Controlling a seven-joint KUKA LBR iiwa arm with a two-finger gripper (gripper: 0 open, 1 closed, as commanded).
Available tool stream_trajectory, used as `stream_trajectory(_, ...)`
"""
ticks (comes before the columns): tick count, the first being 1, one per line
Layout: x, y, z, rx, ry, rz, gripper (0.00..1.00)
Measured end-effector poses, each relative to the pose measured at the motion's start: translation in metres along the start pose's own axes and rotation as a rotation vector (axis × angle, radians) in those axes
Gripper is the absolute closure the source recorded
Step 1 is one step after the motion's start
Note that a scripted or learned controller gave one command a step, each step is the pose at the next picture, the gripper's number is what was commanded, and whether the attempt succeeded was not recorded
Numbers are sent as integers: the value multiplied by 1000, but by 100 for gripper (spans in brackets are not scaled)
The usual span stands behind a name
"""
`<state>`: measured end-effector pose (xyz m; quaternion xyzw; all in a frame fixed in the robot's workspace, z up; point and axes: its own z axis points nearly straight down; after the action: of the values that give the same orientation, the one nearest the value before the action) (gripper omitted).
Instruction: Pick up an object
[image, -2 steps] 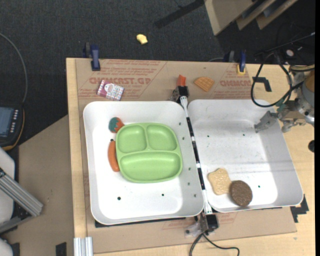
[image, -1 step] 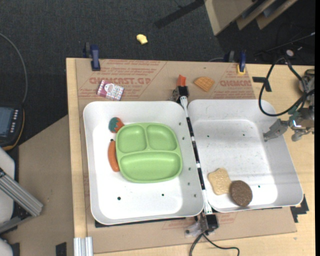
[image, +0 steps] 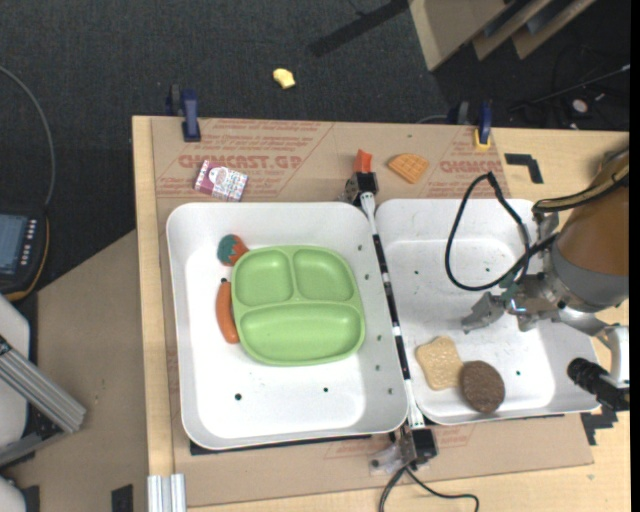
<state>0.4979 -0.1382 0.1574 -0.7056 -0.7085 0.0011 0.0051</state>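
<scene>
From above, at a slant: two white bins side by side on a brown bench (image: 290, 140). Over the right bin (image: 440, 225), at about 3 o'clock of it, the gripper (image: 487, 312), low and pointing toward 9 o'clock. Hard to tell if open or closed; nothing seen in its grip. Below it, near 6 o'clock of the same bin, a flat tan cracker (image: 437, 362) with bumpy edges, lying down. Just beside that, toward 4 o'clock, a round dark brown cookie (image: 482, 386), also flat, touching or almost touching the cracker. Both apart from the gripper. Looping across the top half of this bin, a thin black cable (image: 455, 240). In the middle of the left bin (image: 200, 400), a green plate (image: 297, 305) with three parts. At 9 o'clock of the plate, right against its rim, a long orange sausage (image: 226, 310). At 10 o'clock, a small blue-green and red ball (image: 232, 248). On the bench past the bins, at 12 o'clock, a pink and white packet (image: 221, 180) and an orange waffle piece (image: 407, 167).
</scene>
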Motion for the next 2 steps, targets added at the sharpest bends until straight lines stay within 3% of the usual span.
stream_trajectory(1,2,-18,75,-9,-3,7,0)
stream_trajectory(2,-33,73,70,-19,-10,1,0)
